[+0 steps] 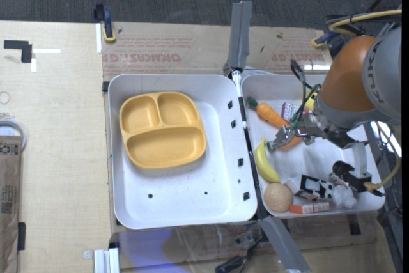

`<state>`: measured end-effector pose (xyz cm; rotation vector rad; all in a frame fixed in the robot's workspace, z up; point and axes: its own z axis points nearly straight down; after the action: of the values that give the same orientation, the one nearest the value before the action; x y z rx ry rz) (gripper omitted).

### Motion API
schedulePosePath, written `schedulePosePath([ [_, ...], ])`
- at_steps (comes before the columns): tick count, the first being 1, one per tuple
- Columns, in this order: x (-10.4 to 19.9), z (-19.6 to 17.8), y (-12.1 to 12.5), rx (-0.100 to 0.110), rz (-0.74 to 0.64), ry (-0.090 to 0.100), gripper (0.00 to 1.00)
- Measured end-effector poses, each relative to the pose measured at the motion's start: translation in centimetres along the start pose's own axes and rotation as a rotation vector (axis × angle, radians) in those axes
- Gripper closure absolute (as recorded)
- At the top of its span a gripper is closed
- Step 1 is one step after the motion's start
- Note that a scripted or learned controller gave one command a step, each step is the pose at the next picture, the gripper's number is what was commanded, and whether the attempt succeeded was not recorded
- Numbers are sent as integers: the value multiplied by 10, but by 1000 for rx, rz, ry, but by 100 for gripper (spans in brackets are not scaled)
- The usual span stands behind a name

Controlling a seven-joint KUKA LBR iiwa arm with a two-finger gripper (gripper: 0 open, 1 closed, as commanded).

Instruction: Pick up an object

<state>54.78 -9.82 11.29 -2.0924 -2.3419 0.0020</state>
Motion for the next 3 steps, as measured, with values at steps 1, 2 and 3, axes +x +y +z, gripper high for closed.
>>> schedulePosePath([
  [1,-31,22,1,1,-68,0,0],
  [2,-9,22,29,-1,-140,-1,0],
  [3,-8,21,64,-2,-213,-1,0],
])
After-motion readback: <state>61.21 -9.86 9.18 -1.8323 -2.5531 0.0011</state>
